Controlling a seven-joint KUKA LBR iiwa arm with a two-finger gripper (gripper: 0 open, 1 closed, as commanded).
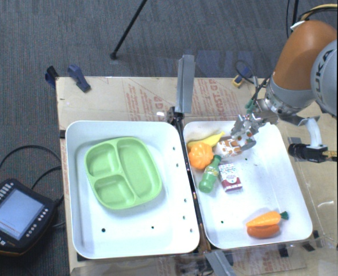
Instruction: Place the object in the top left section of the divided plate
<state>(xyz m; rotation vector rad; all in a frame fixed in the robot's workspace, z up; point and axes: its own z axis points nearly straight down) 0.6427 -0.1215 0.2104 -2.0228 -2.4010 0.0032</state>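
Right bin (284, 171): claw (244, 132) above a small carton (229, 148).

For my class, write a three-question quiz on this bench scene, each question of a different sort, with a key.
1. True or false: the green plate lies in the left bin.
2. Multiple choice: what lies alone near the right bin's front corner? A) the carrot B) the bottle C) the banana
3. Fill in: the end effector hangs over the ___ bin, near the cluster at its back left.

Key
1. True; the plate's three sections hold nothing.
2. A; the bottle and banana sit with the orange fruit and the red carton.
3. Right.
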